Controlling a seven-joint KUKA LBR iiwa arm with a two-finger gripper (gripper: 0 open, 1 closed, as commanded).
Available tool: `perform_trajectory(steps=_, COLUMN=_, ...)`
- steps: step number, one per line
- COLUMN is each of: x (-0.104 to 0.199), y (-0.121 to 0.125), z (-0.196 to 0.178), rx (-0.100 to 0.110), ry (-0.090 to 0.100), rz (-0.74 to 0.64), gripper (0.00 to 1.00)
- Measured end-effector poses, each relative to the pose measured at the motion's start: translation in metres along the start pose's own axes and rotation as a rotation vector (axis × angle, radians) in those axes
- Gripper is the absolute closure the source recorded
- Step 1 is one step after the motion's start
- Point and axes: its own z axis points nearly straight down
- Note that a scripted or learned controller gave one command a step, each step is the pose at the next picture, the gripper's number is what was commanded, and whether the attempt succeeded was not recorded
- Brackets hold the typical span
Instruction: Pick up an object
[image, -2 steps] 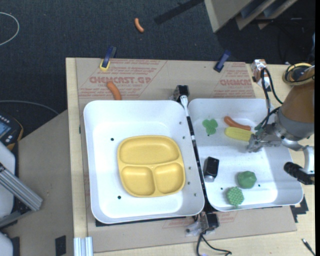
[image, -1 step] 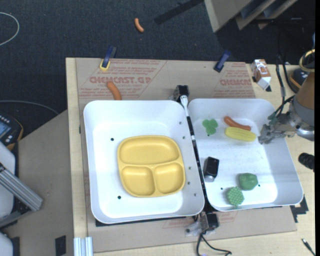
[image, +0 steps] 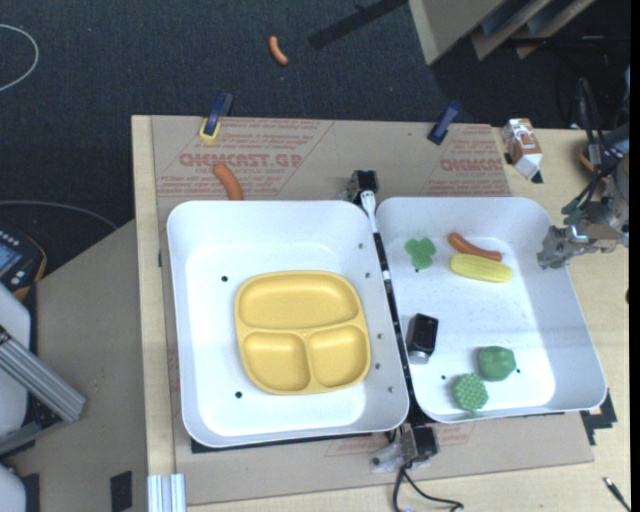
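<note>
Two white bins are sitting side by side as we are looking down: the left bin (image: 190, 330) is holding a yellow divided plate (image: 300, 331), while the right bin (image: 560, 330) is holding a corn cob (image: 480, 268), a sausage (image: 474, 245), green toys and a black block (image: 422, 335). The gripper (image: 560, 247) is hovering at three o'clock over the bin's rim; we cannot tell its finger state.

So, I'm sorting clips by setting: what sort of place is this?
Probably a robot lab bench: two white bins clamped on a board, toy food like corn, and cables on dark carpet.
</note>
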Motion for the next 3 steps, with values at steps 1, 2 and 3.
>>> perform_trajectory(steps=1, x=-0.001, y=0.001, z=-0.016, rx=0.004, ry=0.001, rz=0.000, gripper=1.00)
perform_trajectory(steps=2, x=0.044, y=-0.020, z=-0.026, rx=0.011, ry=0.007, rz=-0.003, gripper=1.00)
perform_trajectory(steps=3, x=0.093, y=-0.035, z=-0.018, rx=0.012, ry=0.008, rz=-0.004, gripper=1.00)
